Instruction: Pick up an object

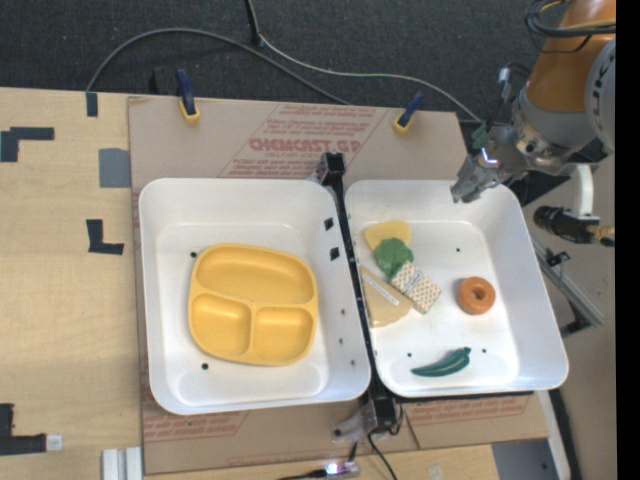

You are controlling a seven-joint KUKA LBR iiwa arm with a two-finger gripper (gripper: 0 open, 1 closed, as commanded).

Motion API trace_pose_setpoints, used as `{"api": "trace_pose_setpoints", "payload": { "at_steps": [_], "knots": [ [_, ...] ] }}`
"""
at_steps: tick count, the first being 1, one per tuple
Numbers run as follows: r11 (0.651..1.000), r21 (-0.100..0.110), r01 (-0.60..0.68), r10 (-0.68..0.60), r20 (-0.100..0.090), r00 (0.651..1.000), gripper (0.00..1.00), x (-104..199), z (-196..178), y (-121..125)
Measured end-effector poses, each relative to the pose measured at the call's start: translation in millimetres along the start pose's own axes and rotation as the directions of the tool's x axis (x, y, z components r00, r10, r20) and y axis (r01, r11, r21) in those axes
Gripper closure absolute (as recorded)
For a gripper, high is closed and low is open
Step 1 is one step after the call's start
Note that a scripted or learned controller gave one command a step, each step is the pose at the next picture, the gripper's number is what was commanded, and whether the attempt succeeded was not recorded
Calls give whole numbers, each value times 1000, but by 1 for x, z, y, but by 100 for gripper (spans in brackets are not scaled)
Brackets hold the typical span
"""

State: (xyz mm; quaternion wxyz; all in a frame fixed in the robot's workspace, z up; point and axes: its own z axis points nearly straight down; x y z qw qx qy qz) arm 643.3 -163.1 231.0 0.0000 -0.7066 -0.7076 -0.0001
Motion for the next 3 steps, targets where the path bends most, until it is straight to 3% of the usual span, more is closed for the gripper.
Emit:
{"api": "trace_pose_setpoints", "payload": {
  "at_steps": [3],
  "knots": [
    [1000, 3, 6, -6, -2, 1000, 100, 172, 6, -20]
  ]
}}
